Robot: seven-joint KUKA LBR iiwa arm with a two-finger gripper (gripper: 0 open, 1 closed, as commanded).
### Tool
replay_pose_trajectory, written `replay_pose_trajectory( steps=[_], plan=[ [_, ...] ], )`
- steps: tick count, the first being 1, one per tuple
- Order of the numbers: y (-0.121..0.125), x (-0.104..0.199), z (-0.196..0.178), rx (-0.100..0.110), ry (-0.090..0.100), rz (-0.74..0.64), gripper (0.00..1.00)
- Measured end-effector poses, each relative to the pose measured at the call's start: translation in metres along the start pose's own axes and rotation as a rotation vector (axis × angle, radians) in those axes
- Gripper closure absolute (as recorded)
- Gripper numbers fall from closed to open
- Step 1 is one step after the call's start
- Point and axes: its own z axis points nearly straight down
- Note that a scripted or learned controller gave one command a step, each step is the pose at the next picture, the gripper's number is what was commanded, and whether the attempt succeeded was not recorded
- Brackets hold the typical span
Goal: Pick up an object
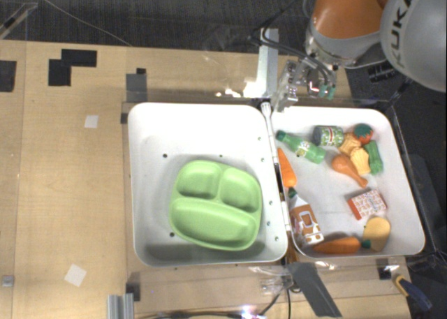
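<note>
Left bin (143, 171): green divided plate (216, 204).
Right bin (405, 192): bottles, carrots, toy foods.
Claw (307, 84): above far edge, grip state unclear.

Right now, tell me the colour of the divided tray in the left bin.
Light green: the divided tray, best seen in the camera view.

The pincer (307, 86) hangs above the far rim of the right bin (405, 192), which holds toy foods, while the left bin (150, 136) holds a green tray (216, 204).
</note>
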Motion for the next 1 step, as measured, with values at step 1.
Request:
replay_pose_trajectory(
  steps=[1],
  plan=[
    [0.0018, -0.0019, -0.0138, -0.003, -0.011, -0.003, 1.0]
  ],
)
